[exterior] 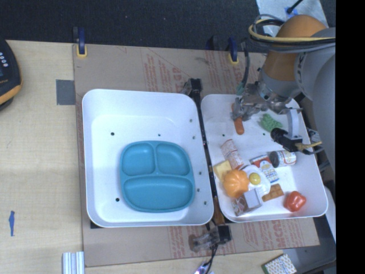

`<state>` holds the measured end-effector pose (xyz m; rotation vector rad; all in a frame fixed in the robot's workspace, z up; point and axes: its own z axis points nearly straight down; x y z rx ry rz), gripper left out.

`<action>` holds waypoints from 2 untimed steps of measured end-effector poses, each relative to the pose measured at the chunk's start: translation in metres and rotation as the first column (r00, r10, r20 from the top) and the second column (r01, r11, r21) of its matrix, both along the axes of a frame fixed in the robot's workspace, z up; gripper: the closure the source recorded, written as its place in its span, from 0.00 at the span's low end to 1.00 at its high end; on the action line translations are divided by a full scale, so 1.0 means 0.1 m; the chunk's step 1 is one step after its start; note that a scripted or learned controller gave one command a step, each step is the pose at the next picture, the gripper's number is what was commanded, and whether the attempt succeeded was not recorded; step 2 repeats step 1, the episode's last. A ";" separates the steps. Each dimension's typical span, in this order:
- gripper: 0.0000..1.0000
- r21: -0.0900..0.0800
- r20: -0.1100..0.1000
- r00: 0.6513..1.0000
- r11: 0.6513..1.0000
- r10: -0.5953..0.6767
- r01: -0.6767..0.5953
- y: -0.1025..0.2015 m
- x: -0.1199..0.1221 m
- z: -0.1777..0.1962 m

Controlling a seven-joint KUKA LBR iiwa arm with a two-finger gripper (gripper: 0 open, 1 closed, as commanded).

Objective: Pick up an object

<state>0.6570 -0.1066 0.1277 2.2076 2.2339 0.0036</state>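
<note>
The right bin (pixel 219 110) holds several toy food items. A small orange-red sausage (pixel 239 127) lies at its far left, with a green piece (pixel 270 121) to the right of it. My gripper (pixel 244 109) hangs over the far end of this bin, right above the sausage's upper end; contact cannot be made out. Nearer the front lie an orange fruit (pixel 235 182), a red pepper (pixel 294 201), a fried egg (pixel 255 179), a small dark-capped bottle (pixel 283 158) and a striped can (pixel 230 151).
The left bin (pixel 100 113) holds a blue divided plate (pixel 157 174). A yellow wedge (pixel 221 169), a grey box (pixel 252 198), a red-and-white carton (pixel 267 168) and a brown cracker (pixel 274 192) crowd the right bin's front. The arm (pixel 296 50) comes in from the upper right.
</note>
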 end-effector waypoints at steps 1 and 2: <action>1.00 0.001 -0.001 1.000 1.000 -0.003 0.003 0.53 -0.41 0.69; 1.00 0.001 -0.001 1.000 1.000 -0.003 0.003 0.53 -0.41 0.69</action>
